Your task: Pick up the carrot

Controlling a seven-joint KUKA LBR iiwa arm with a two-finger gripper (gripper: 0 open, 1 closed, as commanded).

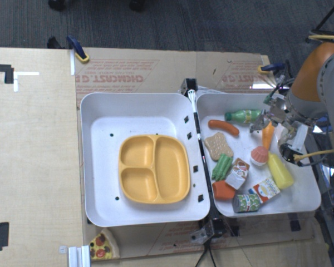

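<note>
the carrot stands tilted at two o'clock in the right bin, right of the sausage, clamped between the fingers of the gripper, below the green bottle

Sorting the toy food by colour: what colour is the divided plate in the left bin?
Yellow, plain; camera view shows the divided plate.

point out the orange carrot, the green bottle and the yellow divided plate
orange carrot (268,136), camera view, on the middle of its body in the right bin
green bottle (242,115), camera view, on the middle of its side
yellow divided plate (154,168), camera view, on the ridge between its compartments
</note>
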